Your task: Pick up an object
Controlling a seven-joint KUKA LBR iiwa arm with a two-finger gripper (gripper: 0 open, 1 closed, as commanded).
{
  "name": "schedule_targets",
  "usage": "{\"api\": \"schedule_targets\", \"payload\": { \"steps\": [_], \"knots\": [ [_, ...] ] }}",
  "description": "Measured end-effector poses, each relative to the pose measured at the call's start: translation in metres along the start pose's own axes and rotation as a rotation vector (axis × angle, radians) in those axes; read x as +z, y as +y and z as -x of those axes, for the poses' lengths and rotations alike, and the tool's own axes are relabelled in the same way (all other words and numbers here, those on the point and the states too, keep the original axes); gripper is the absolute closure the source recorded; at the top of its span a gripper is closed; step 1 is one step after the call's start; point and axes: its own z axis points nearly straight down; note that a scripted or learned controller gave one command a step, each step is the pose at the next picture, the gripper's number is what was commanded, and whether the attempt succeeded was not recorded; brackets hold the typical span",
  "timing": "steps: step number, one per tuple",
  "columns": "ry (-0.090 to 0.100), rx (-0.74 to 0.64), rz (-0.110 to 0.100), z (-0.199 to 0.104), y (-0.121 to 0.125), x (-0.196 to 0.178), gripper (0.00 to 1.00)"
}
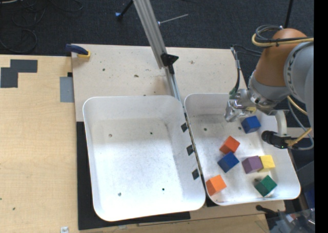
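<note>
Camera view is showing the pincer (237, 110) hanging near the right bin's (205, 105) far edge, just beside a blue cube (250, 124); its state I cannot tell. This cube is probably light and stiff; flat opposite faces are offering the best hold.

We saw open floor across the large left white bin (102, 124), with room to pass anywhere inside its walls. A slanted aluminium rail (151, 27) rose over the divide between the bins, and small black clips (189, 149) lined that shared edge, blocking a low crossing there. The right white bin (205, 105) was crowded toward its near half: an orange-red cube (230, 145), a dark blue cube (228, 162), a purple cube (251, 164), a yellow cube (267, 162), a green cube (265, 185) and an orange cube (216, 184) stood close together. Its far left corner stayed bare. The grey arm (287, 73) overhung the far right corner, beside a lighter blue cube (250, 124).
</note>
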Motion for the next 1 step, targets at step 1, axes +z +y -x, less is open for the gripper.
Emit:
{"api": "schedule_targets", "payload": {
  "steps": [1],
  "knots": [
    [0.000, -0.004, 0.001, -0.0076, -0.0048, -0.0540, 1.00]
  ]
}}
